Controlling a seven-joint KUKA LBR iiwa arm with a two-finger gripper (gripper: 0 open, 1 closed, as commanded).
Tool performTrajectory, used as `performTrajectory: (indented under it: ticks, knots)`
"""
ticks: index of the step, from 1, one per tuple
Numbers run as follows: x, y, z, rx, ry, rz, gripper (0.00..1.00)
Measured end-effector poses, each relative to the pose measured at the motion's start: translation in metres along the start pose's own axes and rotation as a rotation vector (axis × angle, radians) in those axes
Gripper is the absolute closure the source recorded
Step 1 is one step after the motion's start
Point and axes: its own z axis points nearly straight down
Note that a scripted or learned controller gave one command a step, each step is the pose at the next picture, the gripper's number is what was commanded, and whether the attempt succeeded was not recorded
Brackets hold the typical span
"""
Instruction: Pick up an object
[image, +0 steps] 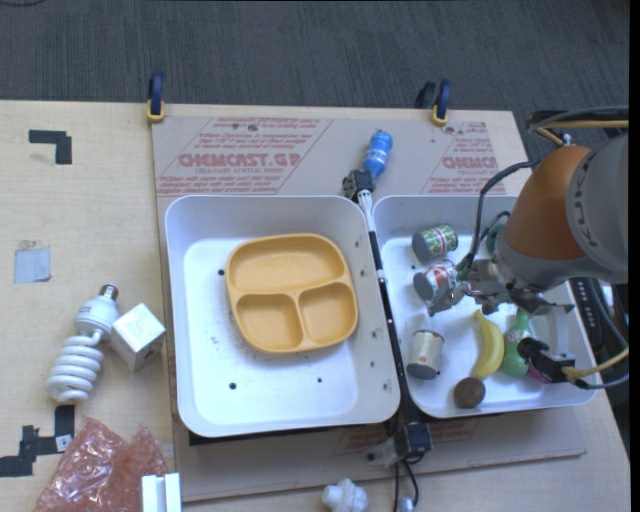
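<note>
The right bin (395, 215) holds several small objects. A green can (435, 241) lies at its back. A silver can with a red label (432, 281) lies just below it, and my gripper (462, 288) sits right against that can's right side, low in the bin. In front are a cream cup (425, 352), a yellow banana (489, 345), a brown ball (468, 392) and a green item (516, 352). The orange-banded wrist (545, 215) hangs over the bin's right half and hides part of it.
The left bin (185, 300) holds an orange divided plate (292, 292). A blue bottle (377, 153) lies behind the bins. On the bench to the left are a spiral light bulb (80, 350), a white cube (138, 332) and a pink bag (95, 465).
</note>
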Motion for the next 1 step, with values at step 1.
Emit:
performTrajectory:
  ticks: [1]
  knots:
    - [-0.0203,0.0888,-0.0707,0.000,-0.001,-0.003,0.00]
